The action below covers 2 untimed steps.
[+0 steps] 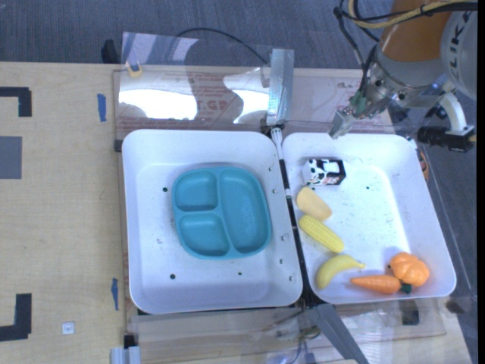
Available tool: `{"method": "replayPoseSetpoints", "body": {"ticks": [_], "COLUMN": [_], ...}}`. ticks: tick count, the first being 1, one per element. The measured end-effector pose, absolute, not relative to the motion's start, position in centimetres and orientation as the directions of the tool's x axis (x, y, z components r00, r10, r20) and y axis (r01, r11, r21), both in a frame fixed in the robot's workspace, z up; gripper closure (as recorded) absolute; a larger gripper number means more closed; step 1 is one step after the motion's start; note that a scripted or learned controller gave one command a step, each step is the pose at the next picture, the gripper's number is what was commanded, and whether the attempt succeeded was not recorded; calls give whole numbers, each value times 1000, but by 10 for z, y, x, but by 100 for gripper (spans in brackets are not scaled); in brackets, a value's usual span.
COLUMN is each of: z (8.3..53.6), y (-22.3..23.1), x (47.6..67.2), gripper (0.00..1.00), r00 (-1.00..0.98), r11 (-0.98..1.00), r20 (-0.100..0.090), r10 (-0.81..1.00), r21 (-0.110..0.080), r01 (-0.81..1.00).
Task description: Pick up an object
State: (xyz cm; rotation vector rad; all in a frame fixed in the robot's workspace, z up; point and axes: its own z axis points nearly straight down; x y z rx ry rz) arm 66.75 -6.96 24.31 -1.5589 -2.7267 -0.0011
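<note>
You are looking at a pick that is not yet begun: the gripper (342,123) is hovering above the far rim of the right bin (424,196), carrying nothing. Every candidate is lying inside that bin: cow-patterned block (326,172), corn cob (321,233), banana (336,268), carrot (376,283), small pumpkin (410,269). Whether the fingers are spread or pressed together, you cannot tell; they are blurring together.
</note>
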Motion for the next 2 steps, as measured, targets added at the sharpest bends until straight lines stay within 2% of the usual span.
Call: {"method": "replayPoseSetpoints", "body": {"ticks": [1,2], "z": [245,245], "y": [-128,-106], "x": [668,668], "gripper": [100,100], "r00": [-570,-643], "r11": [570,643], "r20": [-6,-2], "r10": [821,766], "r21": [4,2], "r01": [821,766]}}
